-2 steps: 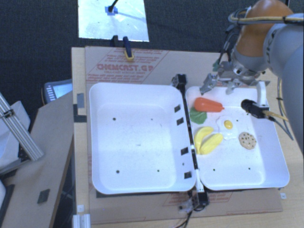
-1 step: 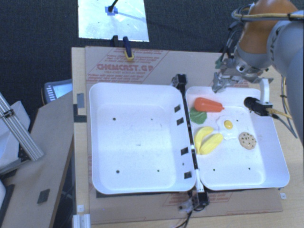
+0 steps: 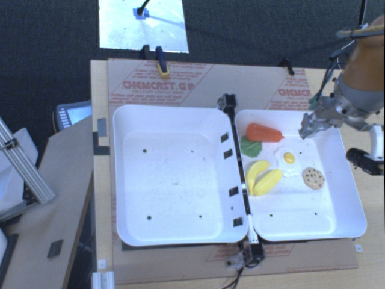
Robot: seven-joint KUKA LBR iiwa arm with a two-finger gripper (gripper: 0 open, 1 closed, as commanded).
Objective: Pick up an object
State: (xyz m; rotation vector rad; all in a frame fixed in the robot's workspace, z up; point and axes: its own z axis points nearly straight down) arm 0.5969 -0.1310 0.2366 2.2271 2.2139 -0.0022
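Note:
The right bin (image 3: 337,221) holds several toy foods near its far end. An orange carrot (image 3: 264,132) with green leaves (image 3: 250,146) lies at the back left. In front of the carrot lies a yellow banana (image 3: 263,177). A fried egg (image 3: 289,159) sits in the middle, and a brown cookie (image 3: 313,177) lies to its right. My gripper (image 3: 308,129) hangs over the bin's far right part, just behind and above the egg. Nothing shows between its fingertips.
The left bin (image 3: 129,161) stands beside the right one, with a black hinge strip (image 3: 236,167) between them. Both rest on a cardboard sheet (image 3: 198,80). A metal plate (image 3: 143,17) lies beyond the bench.

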